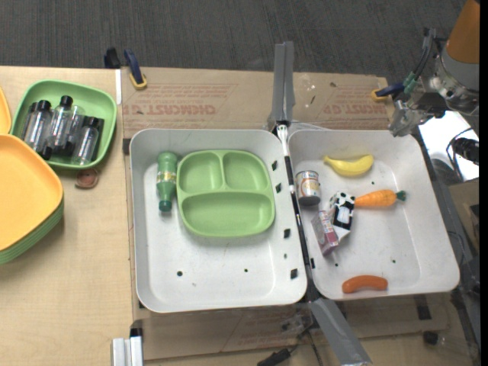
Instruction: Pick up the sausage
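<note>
Hand (pixel 402 120) at far right corner of right bin (pixel 435 204); finger state cannot be told; nothing seen in it.
Sausage (pixel 364 284): orange-red, flat on right bin floor near front edge, well apart from hand. Same bin: banana (pixel 349 164), carrot (pixel 377 198), can (pixel 307 185), cow toy (pixel 342 209), packet (pixel 326 231). Left bin (pixel 152 273): green plate (pixel 225 191), green bottle (pixel 165 180) just beside it.

Dark, seemingly carpeted floor (pixel 206 14) lies behind the wooden bench (pixel 84 311).
</note>
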You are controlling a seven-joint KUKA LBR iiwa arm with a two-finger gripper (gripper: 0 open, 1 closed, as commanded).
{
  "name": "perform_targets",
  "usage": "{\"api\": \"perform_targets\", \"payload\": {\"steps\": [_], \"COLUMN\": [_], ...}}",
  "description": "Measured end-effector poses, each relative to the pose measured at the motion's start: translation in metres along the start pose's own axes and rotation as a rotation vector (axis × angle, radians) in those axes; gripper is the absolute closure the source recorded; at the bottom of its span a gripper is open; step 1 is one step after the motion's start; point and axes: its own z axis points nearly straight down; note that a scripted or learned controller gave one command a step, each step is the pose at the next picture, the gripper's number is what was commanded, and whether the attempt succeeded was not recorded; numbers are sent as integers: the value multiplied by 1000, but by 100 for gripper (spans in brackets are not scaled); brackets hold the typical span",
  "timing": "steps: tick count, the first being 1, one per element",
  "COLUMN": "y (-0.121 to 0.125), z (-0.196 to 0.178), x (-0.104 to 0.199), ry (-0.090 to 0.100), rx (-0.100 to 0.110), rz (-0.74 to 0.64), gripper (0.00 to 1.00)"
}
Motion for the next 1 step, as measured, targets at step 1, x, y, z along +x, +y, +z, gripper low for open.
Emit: {"api": "perform_targets", "payload": {"steps": [1], "y": [4], "z": [-22], "x": [-46], "ry": [1], "rx": [-2], "rz": [397], "gripper": [100]}}
